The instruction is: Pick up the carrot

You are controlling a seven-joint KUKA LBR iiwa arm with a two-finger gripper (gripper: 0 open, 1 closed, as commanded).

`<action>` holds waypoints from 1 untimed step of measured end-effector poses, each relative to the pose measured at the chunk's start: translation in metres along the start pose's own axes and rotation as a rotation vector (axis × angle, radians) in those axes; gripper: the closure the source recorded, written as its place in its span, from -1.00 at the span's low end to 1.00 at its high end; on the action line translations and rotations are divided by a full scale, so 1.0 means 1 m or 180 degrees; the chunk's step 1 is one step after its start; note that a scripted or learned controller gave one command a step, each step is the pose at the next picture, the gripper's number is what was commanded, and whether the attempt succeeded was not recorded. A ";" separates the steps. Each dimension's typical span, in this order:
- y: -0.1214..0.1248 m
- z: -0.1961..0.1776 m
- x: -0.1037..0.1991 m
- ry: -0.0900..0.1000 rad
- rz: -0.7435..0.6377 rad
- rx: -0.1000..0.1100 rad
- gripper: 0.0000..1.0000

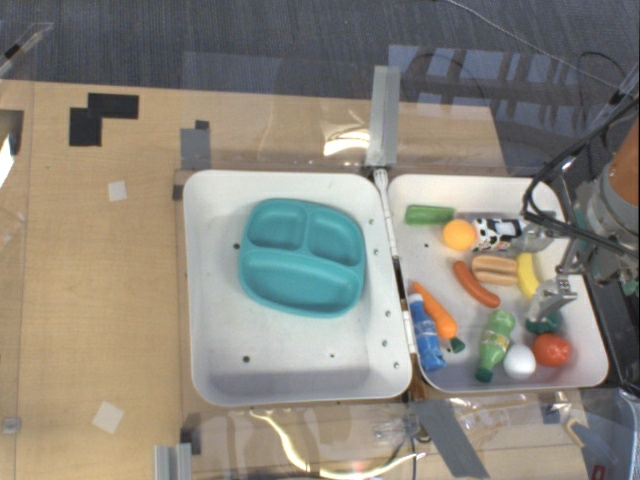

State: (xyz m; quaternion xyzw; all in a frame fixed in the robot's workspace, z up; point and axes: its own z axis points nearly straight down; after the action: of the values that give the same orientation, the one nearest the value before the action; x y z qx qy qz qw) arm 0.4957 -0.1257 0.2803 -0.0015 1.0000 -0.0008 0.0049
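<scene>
Small orange plastic toy carrot (pixel 437 312) with a dark green stub end lies at a slant in the right white bin (pixel 598 358), against its left wall, touching a blue bottle (pixel 424 334). Probably light, stiff, slick; best pinched across mid-body. Two-finger gripper (pixel 557 293) hangs well apart, near the yellow banana (pixel 527 272); finger state: cannot tell.

Fixed overhead camera, slanted down, both bins (pixel 200 368)

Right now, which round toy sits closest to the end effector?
The red tomato, just below the end effector; the white egg and orange ball lie farther left.
</scene>
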 end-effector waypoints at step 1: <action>0.036 0.168 -0.026 0.0002 -0.0418 -0.0005 -1.00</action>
State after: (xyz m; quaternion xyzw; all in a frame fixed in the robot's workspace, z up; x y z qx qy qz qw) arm 0.5228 -0.0895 0.1126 -0.0672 0.9977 -0.0003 0.0045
